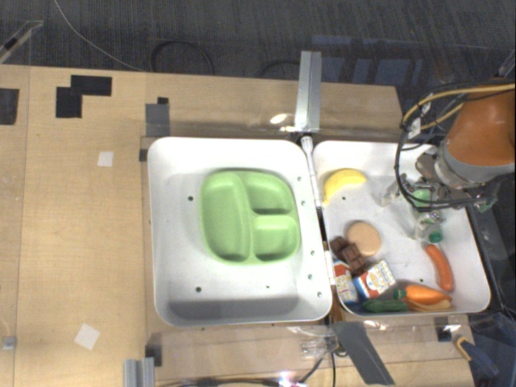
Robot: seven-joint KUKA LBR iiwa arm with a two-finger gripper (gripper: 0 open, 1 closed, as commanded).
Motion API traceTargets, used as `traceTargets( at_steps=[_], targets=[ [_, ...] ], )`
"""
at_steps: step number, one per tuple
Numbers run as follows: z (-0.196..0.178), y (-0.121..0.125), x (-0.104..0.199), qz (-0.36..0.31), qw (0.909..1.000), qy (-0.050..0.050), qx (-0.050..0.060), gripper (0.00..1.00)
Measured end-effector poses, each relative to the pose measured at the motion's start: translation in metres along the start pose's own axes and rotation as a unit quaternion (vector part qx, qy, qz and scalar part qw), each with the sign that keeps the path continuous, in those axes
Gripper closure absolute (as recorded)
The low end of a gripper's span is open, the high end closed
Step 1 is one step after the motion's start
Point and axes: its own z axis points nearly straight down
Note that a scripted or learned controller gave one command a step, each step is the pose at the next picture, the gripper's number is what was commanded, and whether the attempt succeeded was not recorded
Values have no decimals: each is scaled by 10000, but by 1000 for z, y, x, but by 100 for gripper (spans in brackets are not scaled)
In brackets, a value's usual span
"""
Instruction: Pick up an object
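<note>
right bin: my target lies here | sausage: near right wall, likely light, smooth, slippery, so I'd take it across its middle | my hand: just above it, grip state I cannot tell

The small carton bears print too blurred to read
</note>
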Motion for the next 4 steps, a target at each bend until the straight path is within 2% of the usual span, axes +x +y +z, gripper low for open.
traceTargets(
  at_steps=[1, 2, 3, 4],
  targets=[
    [-2, 28, 50, 45, 10000, -4, 6, 0],
    [0, -17, -19, -878, 9961, -7, 1, 0],
    [-2, 20, 38, -2063, 9785, -6, 9, 0],
    [-3, 40, 59, -4021, 9156, -42, 25, 0]
  ],
)
